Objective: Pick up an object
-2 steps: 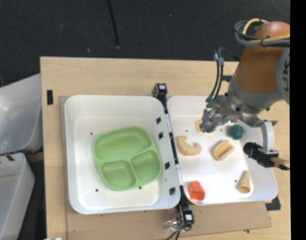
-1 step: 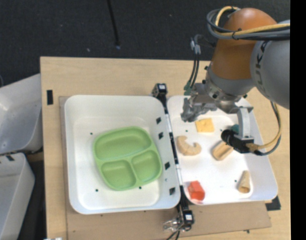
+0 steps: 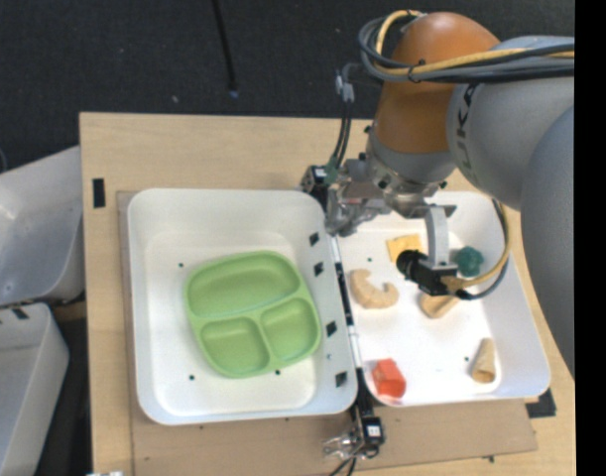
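Robot arm over the right bin, nothing picked up yet.
The gripper (image 3: pixel 350 211) hangs at the right bin's (image 3: pixel 431 350) upper left corner; whether it is open or closed cannot be told. A beige crescent (image 3: pixel 372 292), red block (image 3: pixel 387 379), cone (image 3: pixel 483 361) and teal ball (image 3: pixel 469 260) lie in that bin (a green plate (image 3: pixel 251 312) sits in the left one). The grasp seems not yet made.

High slanted view over bench (image 3: pixel 183 152)

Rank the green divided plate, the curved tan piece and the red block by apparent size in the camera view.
1. Green divided plate, by far.
2. Curved tan piece.
3. Red block, only slightly smaller, so that order is unsure.
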You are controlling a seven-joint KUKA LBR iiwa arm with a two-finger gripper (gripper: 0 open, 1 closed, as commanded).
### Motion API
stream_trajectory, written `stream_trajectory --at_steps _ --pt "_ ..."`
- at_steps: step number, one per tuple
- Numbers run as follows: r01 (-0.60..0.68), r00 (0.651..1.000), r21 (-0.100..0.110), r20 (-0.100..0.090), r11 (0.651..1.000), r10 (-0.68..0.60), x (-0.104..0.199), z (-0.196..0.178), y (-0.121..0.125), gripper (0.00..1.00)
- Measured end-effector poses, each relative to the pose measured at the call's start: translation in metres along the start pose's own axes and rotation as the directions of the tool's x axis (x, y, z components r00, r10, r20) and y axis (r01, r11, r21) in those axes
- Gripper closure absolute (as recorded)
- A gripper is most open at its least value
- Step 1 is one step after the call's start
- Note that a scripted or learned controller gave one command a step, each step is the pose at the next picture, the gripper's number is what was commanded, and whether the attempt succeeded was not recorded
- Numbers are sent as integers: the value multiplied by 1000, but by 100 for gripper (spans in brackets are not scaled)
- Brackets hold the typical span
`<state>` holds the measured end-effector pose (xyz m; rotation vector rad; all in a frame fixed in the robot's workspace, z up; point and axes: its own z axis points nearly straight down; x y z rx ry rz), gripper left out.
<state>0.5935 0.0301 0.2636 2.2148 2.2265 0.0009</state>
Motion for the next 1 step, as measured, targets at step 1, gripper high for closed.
stream_trajectory --at_steps 1 --pt "-1 1000 -1 1 1000 1 35 22 28 100"
